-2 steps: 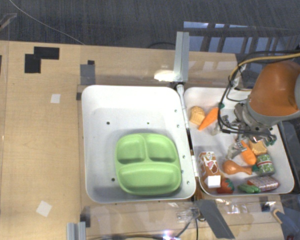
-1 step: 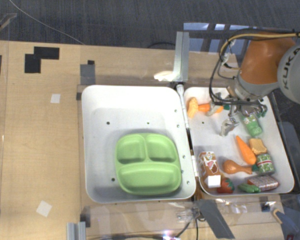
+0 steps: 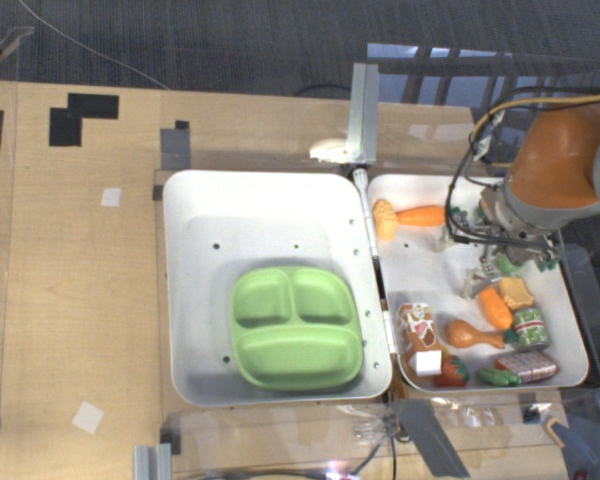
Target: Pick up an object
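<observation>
plate (image 3: 296, 328) in left bin (image 3: 195, 228), toys in right bin (image 3: 575, 338)

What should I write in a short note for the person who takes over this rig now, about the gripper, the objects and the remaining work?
Gripper: hangs low over the right bin, above the toy food pile; whether it is open or shut cannot be seen from this view.
Things: the carrot lies at the far end of the right bin; a smaller orange piece lies just below the gripper, among other toy food. The green divided plate lies in the left bin.
Done: no object is seen held or lifted.
Left: grasp one object and raise it.
</observation>
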Available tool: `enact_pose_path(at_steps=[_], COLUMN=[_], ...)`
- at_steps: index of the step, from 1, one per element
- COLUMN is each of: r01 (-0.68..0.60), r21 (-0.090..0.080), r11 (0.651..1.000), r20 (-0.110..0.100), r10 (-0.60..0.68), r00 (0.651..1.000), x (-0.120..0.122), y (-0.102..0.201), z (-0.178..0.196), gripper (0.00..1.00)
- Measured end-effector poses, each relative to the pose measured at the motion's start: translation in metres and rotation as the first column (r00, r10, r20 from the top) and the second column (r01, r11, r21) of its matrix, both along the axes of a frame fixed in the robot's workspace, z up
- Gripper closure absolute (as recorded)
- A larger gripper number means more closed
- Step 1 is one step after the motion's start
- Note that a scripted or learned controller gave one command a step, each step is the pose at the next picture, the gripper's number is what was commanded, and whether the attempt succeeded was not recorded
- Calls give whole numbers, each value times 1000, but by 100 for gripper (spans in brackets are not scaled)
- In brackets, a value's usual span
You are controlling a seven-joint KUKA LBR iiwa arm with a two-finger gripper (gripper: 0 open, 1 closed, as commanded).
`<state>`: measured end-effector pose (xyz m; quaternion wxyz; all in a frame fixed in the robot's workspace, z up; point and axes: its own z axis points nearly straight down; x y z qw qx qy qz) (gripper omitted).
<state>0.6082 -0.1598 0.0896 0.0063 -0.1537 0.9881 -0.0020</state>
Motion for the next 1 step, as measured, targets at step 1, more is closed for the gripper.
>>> enact_pose_path(at_steps=[1], r01=[112], r21=[2], r11=[994], r20=[4], r10=[-112], r00=[994], x=[-54], y=[-14], z=[1], gripper=[0])
